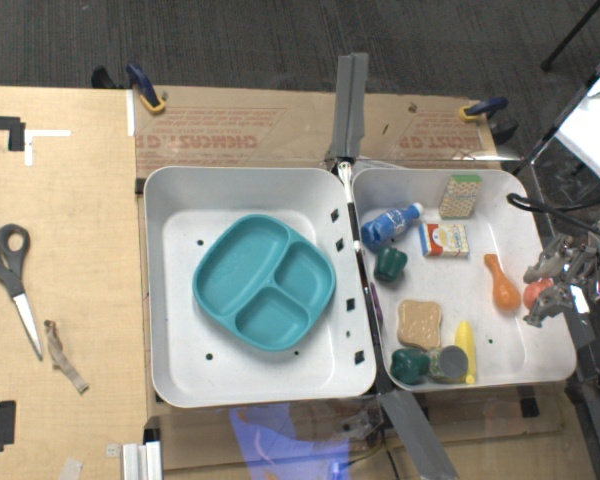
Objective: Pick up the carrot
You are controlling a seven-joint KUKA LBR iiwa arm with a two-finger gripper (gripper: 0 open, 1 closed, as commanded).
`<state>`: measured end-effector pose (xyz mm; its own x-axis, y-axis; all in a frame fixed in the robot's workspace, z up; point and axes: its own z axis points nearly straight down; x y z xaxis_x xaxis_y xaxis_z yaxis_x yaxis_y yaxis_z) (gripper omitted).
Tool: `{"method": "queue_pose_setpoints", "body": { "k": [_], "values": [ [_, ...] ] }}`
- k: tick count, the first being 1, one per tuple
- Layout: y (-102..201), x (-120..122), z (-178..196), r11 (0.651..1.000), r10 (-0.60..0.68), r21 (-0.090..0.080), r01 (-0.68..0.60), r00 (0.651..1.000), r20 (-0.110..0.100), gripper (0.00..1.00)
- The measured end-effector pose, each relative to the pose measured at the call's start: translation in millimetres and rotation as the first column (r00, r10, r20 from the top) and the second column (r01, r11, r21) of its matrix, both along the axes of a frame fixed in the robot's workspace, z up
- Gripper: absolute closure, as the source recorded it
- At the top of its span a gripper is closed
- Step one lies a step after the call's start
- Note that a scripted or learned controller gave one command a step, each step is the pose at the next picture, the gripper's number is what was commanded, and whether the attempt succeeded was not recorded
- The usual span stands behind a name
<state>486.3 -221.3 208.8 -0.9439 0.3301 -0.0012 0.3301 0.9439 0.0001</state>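
Lying in the right-hand shallow white bin (500, 373), the small orange carrot (500, 280) rests on the floor near the bin's right wall, its narrow end toward the back and its rounded end toward the front. Just to its right, at the bin's edge, sits the arm's two-finger gripper (546, 290), a cluster of grey metal with a red-orange part; whether it is open or closed cannot be told at this size. It appears close beside the carrot, and nothing can be seen held in it.

Sharing that bin are a blue plastic bottle with a white cap (389, 224), a dark green cup (390, 264), a small checked box (460, 197), a white carton with red and blue print (446, 240), a tan slice of toast (419, 323), a yellow corn-like piece (464, 346), a dark green round item (409, 366) and a grey round object (447, 364).

The left-hand white bin (170, 268) holds a teal three-compartment plate (265, 281). On the wooden bench to the left lie grey-handled scissors (12, 280).
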Motion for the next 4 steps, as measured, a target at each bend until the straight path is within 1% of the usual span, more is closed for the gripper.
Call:
{"method": "queue_pose_setpoints", "body": {
  "k": [1, 2, 3, 4],
  "values": [
    [-0.4, 14.3, 137.5, 0.967, 0.254, -0.002, -0.254, 0.967, 0.002, 1.00],
    [0.0, 34.8, 137.3, 0.744, 0.668, -0.002, -0.668, 0.744, 0.002, 1.00],
    [-0.2, 4.0, 151.0, 0.460, 0.888, -0.002, -0.888, 0.460, 0.001, 1.00],
    [-0.2, 22.9, 271.8, 0.161, 0.987, -0.004, -0.987, 0.161, 0.002, 1.00]
  ]
}}
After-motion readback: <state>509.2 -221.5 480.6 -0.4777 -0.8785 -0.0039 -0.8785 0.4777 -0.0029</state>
